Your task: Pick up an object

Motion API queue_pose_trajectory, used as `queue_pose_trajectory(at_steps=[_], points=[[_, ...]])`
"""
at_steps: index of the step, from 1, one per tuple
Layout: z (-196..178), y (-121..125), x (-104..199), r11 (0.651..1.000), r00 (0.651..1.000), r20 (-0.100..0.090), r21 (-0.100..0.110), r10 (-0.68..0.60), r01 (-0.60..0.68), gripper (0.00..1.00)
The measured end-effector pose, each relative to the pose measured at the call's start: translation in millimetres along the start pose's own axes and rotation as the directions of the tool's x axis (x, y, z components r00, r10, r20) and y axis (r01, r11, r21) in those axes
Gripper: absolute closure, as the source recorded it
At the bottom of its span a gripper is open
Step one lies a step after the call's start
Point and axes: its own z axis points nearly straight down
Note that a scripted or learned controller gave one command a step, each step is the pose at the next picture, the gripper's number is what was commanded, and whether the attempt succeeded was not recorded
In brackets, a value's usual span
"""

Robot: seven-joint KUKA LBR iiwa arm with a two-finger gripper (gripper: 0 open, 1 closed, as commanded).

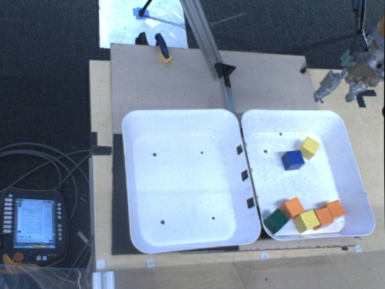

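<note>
A: Far left?
B: Teach pendant on the floor, cables beside it. Then the table with 2 white bins.
A: Left bin?
B: Bare white floor, dark specks.
A: Right bin?
B: 7 cubes. Blue cube touching a yellow cube mid-bin. Along the near wall: green cube, orange cube, another yellow, 2 more orange.
A: End effector?
B: Top right, above the table behind the right bin, well apart from the cubes. Fingers spread, nothing between them.
</note>
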Motion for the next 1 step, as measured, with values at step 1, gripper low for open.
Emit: queue_pose_trajectory(at_steps=[1], points=[[-0.1, -0.1, -0.3, 1.000, 1.000, 0.001, 0.001, 0.001, -0.001, 0.00]])
